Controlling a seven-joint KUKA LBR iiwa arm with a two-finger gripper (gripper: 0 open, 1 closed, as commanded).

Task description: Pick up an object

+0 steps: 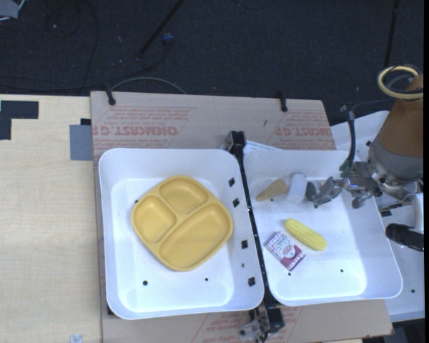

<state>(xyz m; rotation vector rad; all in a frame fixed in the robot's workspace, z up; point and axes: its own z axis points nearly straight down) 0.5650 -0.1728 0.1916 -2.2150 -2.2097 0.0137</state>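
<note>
The right bin (372, 281) holds a yellow corn cob (305, 234), a red and white packet (284, 249), a tan wedge (273, 189) and a small white object (297, 186). My gripper (338, 194) hangs over the upper right part of this bin, just right of the white object and above the corn cob. Its fingers are spread open with nothing between them. The grey arm with its orange band (404, 123) rises behind it at the right.
In the left bin (121, 277) lies a yellow divided plate (182, 222). A black divider (247, 220) separates the bins. Both stand on a cardboard sheet (200, 123), with the wooden bench (36, 220) to the left.
</note>
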